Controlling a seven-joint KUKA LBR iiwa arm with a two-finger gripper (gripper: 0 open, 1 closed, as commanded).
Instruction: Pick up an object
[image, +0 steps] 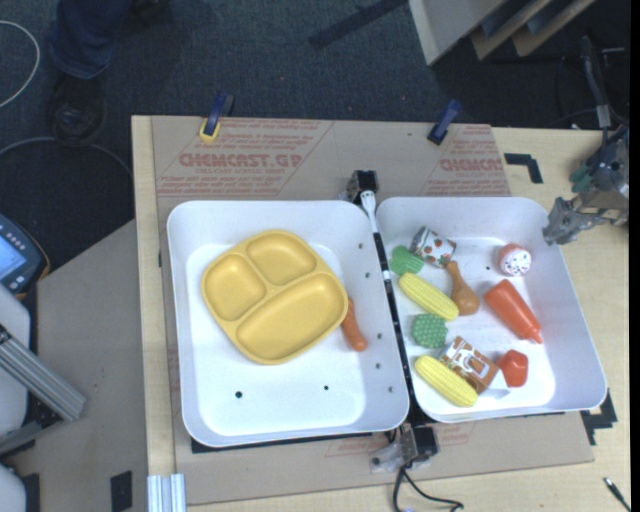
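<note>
My gripper (560, 222) hangs at the far right, just beyond the upper right corner of the right bin (570, 330), with nothing seen between its fingers. In that bin lie a large carrot (513, 309), a white ball with red marks (515, 262), a small printed can (432, 245), a chicken drumstick (462, 287), two corn cobs (428, 296) (445, 381), a green bumpy piece (430, 330), a green vegetable (405, 262), a red pepper (514, 368) and a brown-and-white packet (468, 360).
The left bin (190, 330) holds a yellow divided plate (276, 296) and a small orange carrot (353, 328) beside it. A black divider strip (385, 290) runs between the bins. Clamps (212, 118) (444, 122) sit on the cardboard at the back.
</note>
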